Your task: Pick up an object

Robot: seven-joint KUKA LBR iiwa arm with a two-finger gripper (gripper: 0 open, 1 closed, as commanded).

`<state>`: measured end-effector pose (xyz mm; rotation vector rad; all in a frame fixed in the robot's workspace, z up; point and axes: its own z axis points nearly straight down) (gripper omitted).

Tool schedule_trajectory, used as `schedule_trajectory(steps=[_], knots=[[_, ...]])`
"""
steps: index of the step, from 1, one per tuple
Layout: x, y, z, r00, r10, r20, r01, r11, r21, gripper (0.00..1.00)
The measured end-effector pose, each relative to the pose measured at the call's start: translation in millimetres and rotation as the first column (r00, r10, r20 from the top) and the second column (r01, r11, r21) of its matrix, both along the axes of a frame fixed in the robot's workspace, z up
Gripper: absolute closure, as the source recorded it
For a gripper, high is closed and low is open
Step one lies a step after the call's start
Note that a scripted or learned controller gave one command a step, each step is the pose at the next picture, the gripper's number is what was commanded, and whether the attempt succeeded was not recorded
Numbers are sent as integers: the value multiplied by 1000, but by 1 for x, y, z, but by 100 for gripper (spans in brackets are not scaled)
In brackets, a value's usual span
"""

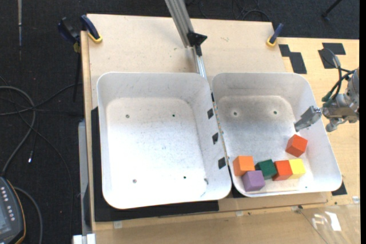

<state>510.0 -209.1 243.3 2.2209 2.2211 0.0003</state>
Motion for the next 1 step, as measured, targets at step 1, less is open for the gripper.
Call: schedule_trajectory(steps=[1], knots=[[7,-13,-148,1000,1,2,-1,1000,3,0]])
